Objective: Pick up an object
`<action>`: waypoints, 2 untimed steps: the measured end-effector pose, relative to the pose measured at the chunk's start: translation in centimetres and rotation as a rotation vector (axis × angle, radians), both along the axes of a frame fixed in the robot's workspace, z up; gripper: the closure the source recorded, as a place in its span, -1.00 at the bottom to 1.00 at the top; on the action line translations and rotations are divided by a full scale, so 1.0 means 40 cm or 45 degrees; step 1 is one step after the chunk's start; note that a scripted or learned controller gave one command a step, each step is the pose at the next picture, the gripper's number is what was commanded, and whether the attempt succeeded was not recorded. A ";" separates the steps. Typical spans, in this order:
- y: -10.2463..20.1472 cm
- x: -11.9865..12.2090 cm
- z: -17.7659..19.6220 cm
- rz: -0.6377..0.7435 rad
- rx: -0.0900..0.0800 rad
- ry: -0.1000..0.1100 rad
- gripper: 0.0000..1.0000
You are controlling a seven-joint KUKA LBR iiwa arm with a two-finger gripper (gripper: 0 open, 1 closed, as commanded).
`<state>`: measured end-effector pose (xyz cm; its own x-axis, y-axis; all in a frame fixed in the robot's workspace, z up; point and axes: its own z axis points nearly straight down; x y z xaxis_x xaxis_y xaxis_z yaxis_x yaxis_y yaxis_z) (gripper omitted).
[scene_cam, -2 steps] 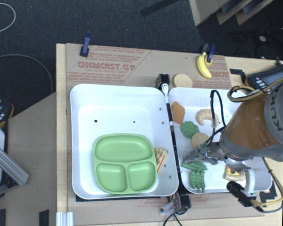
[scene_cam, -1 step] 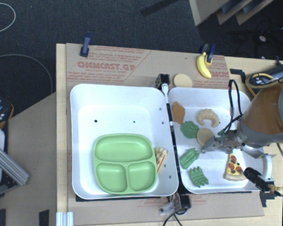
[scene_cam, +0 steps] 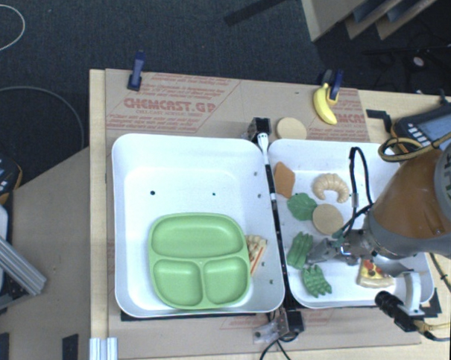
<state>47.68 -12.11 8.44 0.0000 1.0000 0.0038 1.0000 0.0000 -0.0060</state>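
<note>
Gripper [scene_cam: 321, 252] sat low in the right bin [scene_cam: 376, 154] beside the green leafy toy [scene_cam: 300, 250], grip state unreadable, possibly touching it; you needed to centre over the leaf before closing.

The only readable lettering is on the brown protective sheet [scene_cam: 214, 100] that covers the bench top behind the two white bins. It carries red repeated print, and the clearest line reads "CHEMCAST G P" in capitals. Smaller red lines above and below it are too fine to make out. A fragment of the same print shows near the banana [scene_cam: 325, 106], unreadable there.
</note>
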 end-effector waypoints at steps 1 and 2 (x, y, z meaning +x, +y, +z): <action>-0.005 0.006 0.027 -0.003 -0.005 -0.009 1.00; 0.164 0.012 0.264 0.011 -0.003 -0.021 1.00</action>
<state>48.16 -5.56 19.00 -0.0088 1.0000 0.0017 0.9999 0.0087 0.0104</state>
